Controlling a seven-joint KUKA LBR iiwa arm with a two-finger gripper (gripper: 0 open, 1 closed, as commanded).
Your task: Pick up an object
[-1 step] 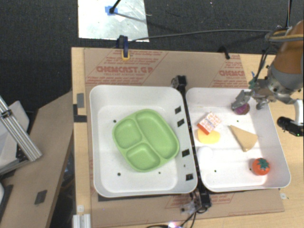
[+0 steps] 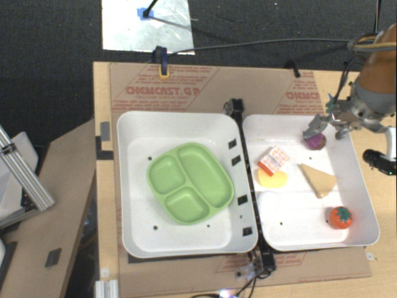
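The right bin [image 2: 366, 185] holds a small purple object [image 2: 316, 142] at its back, a red-and-white box [image 2: 273, 160] lying against a yellow disc [image 2: 273, 179], a tan wedge [image 2: 319, 180], and an orange-red tomato-like toy [image 2: 340, 217] at the front right. My gripper [image 2: 327, 129] hangs over the back right of this bin, open. Its left finger [image 2: 313, 126] sits just above the purple object, and nothing is held between the fingers.
The left bin [image 2: 133, 166] holds a green divided plate [image 2: 189, 182]. Black clips line the seam between the bins [image 2: 242, 179]. The arm's grey body [image 2: 375, 85] enters from the right above the bin's back corner. Cardboard lies under both bins.
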